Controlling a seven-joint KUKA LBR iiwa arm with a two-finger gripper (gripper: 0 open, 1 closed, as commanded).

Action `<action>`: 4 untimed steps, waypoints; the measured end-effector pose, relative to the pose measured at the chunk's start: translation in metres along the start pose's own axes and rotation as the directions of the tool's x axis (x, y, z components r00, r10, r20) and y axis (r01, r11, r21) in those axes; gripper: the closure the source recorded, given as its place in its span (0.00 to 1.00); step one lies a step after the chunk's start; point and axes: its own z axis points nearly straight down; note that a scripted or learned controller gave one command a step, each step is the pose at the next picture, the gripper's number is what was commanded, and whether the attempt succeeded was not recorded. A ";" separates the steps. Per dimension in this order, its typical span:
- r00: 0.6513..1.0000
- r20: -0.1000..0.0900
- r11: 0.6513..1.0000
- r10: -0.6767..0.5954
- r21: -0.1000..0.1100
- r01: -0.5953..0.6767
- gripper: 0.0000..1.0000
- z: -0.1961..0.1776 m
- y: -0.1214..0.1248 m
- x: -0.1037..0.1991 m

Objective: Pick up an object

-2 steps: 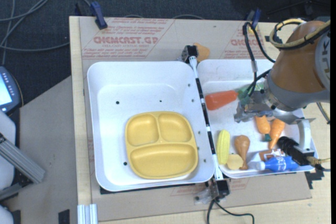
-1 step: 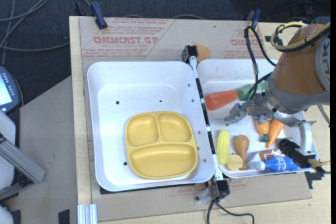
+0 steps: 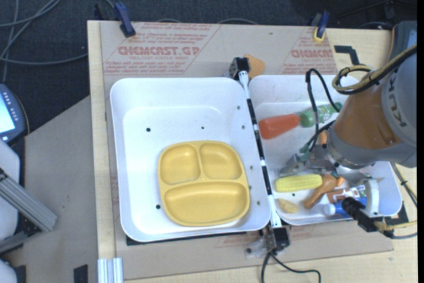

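The grey arm [image 3: 371,122] with its glossy orange band reaches down into the right bin [image 3: 265,86]; whether its tool is spread or pressed together cannot be told. Beside it lie a knobbly yellow corn cob [image 3: 298,183] and a smooth tapered carrot [image 3: 281,124]. The left bin [image 3: 132,103] holds a yellow three-section plastic plate [image 3: 203,183].

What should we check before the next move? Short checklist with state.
1. Gripper over the right bin: ok.
2. Finger state: cannot tell, the wrist hides it.
3. Object held: cannot tell.
4. Targets near the gripper: ok, corn cob and carrot lie close.
5. Clutter at the bin's near end: not ok, items overlap.
6. Yellow divided plate sits in the left bin, away from the arm: ok.
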 end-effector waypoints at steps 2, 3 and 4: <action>1.000 -0.010 1.000 -0.007 -0.009 0.007 0.00 -0.004 0.050 -0.084; 1.000 0.000 1.000 -0.006 -0.006 0.006 1.00 -0.015 0.047 -0.086; 1.000 0.001 1.000 -0.011 -0.010 0.011 1.00 -0.005 0.101 -0.029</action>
